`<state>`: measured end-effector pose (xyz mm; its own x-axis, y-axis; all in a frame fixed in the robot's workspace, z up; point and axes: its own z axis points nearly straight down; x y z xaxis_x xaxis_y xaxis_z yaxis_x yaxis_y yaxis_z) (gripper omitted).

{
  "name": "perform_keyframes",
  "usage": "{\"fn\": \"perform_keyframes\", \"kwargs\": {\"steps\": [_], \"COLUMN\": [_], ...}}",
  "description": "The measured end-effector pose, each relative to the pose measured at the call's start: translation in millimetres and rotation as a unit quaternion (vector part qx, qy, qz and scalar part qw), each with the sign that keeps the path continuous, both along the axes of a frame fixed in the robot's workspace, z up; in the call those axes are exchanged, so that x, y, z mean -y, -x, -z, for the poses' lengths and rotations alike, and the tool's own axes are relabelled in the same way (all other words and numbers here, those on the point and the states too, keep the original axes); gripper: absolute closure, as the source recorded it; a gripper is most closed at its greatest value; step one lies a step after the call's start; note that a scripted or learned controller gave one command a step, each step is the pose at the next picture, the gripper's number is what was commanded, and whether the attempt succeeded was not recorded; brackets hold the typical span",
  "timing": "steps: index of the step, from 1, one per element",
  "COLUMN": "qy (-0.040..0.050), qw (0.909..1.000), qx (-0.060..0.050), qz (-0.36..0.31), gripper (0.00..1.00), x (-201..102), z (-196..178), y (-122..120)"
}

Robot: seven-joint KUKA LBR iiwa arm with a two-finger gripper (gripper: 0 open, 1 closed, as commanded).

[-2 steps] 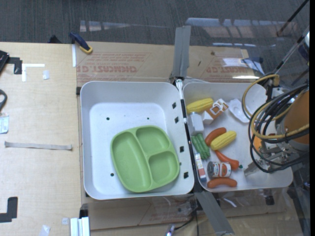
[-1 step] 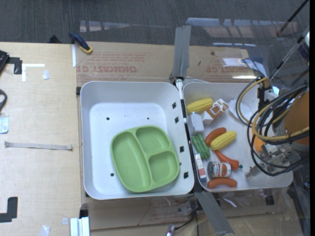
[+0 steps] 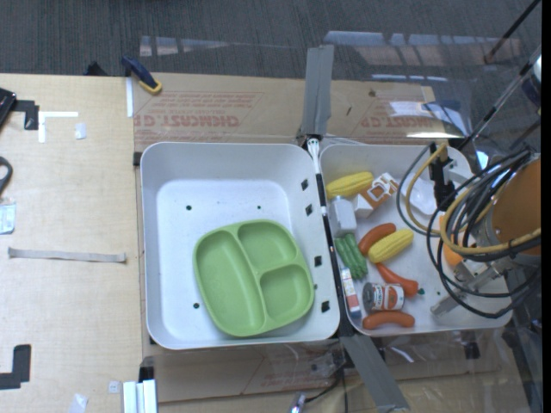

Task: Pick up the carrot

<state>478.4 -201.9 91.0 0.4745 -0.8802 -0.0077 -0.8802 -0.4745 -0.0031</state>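
Observation:
The carrot [image 3: 374, 236] is a short orange piece lying in the middle of the right bin [image 3: 405, 157], its right end tucked against a yellow corn cob [image 3: 392, 246]. My arm, with its orange band [image 3: 521, 206] and looped cables, hangs over the bin's right side. The gripper [image 3: 465, 286] sits low among the cables, about a hand's width right of the carrot and apart from it. Nothing shows held in it.
Around the carrot lie green beans [image 3: 349, 255], a red-orange pepper [image 3: 398, 277], a small can [image 3: 383, 297], a sausage [image 3: 387, 320], a second corn cob [image 3: 349, 183] and an orange-white carton [image 3: 379, 194]. The left bin [image 3: 164, 231] holds a green divided plate [image 3: 254, 275].

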Motion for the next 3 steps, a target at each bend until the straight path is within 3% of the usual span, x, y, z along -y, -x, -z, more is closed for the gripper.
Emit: {"fn": "perform_keyframes", "kwargs": {"steps": [1, 2, 3], "qy": [-0.0007, 0.0013, -0.0039], "qw": [0.9996, 0.9815, 0.9989], "qx": [-0.001, 0.001, 0.001], "qz": [-0.029, -0.191, -0.046], "gripper": [0.00, 0.00, 0.00], "x": [1, 3, 4], "z": [0, 0, 0], "y": [0, 0, -52]}}
